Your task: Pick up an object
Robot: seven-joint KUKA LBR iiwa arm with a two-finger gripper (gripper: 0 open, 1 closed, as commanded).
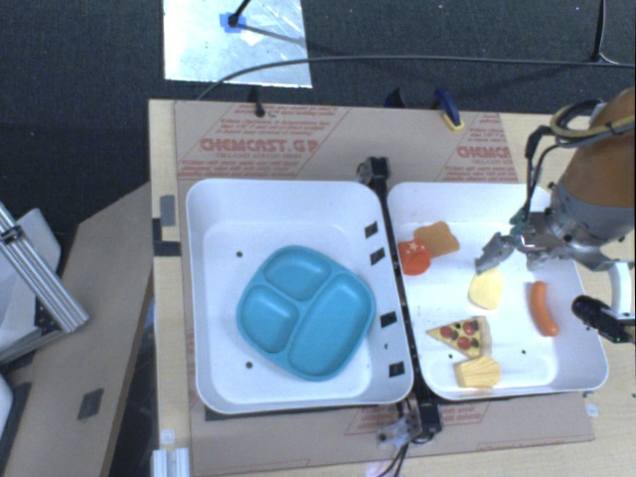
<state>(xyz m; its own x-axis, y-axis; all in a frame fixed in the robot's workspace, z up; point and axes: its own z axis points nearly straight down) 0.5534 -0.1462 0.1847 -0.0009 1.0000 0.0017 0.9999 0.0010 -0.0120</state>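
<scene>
1. Yellow, round and flat, a cheese-like disc (486, 290) lies on the floor of the right bin (586, 371), near its middle. It is judged the likeliest pick, being nearest the arm.
2. The jaws (494, 255) hang just above and slightly up-view of the disc, tilted toward the bin's left. Whether they are open or closed cannot be told; nothing is seen between them.
3. The disc has no long axis, so any approach angle should serve; the needed move is judged a short drop toward the view's lower edge.
4. Count in the right bin: one yellow disc, one red sausage (542, 308) to its right with its long axis running up-and-down the view, one pizza slice (461, 335) below it, one pale yellow wedge (478, 373) below that, one red tomato (414, 257) and one orange-brown piece (436, 238) to the left.
5. The left bin (214, 266) holds one blue divided plate (306, 311).
6. Both bins rest side by side on a cardboard-covered surface (268, 142).
</scene>
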